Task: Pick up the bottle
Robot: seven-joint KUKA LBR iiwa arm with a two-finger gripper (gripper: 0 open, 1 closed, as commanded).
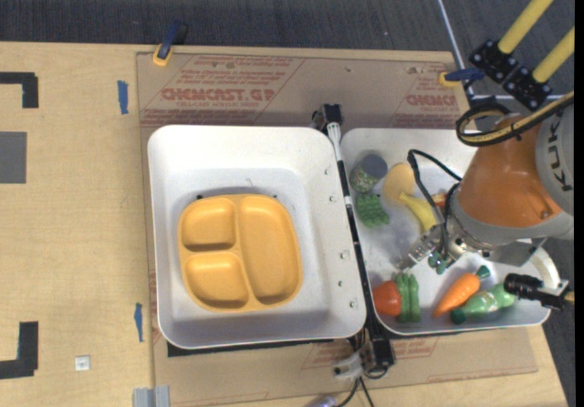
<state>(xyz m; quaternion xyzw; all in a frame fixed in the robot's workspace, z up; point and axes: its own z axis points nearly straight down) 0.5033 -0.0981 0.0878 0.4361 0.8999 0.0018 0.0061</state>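
I see the metal two-finger gripper (434, 253) low in the right white bin (401, 142), fingers spread, pinching nothing. The small clear grey-capped bottle (367, 172) lies near that bin's rear-left corner.

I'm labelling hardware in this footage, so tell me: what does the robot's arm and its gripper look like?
The arm is grey, with a wide orange band above the wrist and part of dark lettering on its grey shell. Black cables loop around it. The gripper is small, made of metallic and dark parts, and mounted under a grey wrist.
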